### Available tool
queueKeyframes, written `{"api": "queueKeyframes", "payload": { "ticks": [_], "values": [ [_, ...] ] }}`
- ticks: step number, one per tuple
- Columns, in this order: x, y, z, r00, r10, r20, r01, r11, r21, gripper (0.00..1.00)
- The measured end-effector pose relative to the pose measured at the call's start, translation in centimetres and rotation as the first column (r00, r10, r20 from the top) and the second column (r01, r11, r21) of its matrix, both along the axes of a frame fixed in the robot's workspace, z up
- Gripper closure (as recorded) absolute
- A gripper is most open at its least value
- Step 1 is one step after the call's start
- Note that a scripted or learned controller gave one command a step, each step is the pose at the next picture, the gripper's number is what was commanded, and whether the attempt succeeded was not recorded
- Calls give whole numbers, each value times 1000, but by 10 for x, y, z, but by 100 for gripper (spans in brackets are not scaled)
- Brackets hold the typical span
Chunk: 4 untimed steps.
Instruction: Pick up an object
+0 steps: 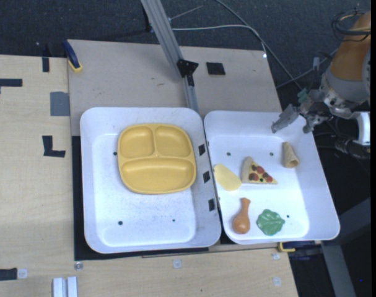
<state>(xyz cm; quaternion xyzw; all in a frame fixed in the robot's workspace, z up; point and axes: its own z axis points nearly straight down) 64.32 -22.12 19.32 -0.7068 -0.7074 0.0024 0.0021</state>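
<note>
A wooden bench [26, 166] on a dark floor carries two shallow white bins side by side. In the right bin [318, 224] five toy foods are placed: a pizza slice [257, 172] near the centre, a pale yellow piece [227, 177] just beside it towards the left wall, a small brown roll [290, 154] near the right wall, and a drumstick [241, 216] and a green leafy piece [270, 222] close to the near edge. The left bin [98, 215] holds a yellow divided plate [157, 158] in its far half. The gripper [294, 120] is seen above the far right corner of the right bin, its two fingers spread apart, with nothing between them.
</note>
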Motion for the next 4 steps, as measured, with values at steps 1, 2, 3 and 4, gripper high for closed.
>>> {"api": "queueKeyframes", "payload": {
  "ticks": [1,2,3,4],
  "values": [
    [8,6,-58,1000,2,0,-2,1000,0,0],
    [10,10,-108,1000,3,7,-3,1000,8,0],
    [10,8,-96,1000,6,11,-6,1000,-1,100],
    [19,13,-47,1000,2,9,-2,1000,0,100]
  ]
}}
